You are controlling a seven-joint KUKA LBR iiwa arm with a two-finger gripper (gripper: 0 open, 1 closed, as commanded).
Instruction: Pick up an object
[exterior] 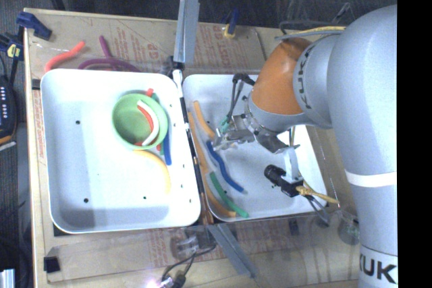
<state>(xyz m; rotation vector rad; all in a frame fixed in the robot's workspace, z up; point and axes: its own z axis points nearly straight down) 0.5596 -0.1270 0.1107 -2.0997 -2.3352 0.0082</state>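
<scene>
Currently the gripper (229, 131) sits low inside the right bin (260, 202), toward its left half, with the grey arm (351, 77) and its orange band (280, 81) reaching in from the right and covering the bin's upper right part. Gripper state: cannot tell from this angle whether it is released or clenched, and nothing is visibly held in it. Closest object is a blue curved strip (223, 168), lying on the right bin floor just below the gripper tip and running down toward the middle; whether they touch is unclear. A green strip (223, 189) lies just beside the blue one's lower part, nearer the bin's front left corner. Tan strips (200, 135) run along the right bin's left wall, left of the gripper, and curve along the front edge. The left bin (81, 179) holds a green bowl (128, 121) near its upper middle, with a red curved piece (146, 108) on it, a yellow curved piece (160, 165) below the bowl, and a short blue piece (167, 148) at the bowl's right side. Outside the bins, on the bench (135, 30) behind the left bin, lie an orange strip (64, 56) and a purple tube (111, 64), close together.
</scene>
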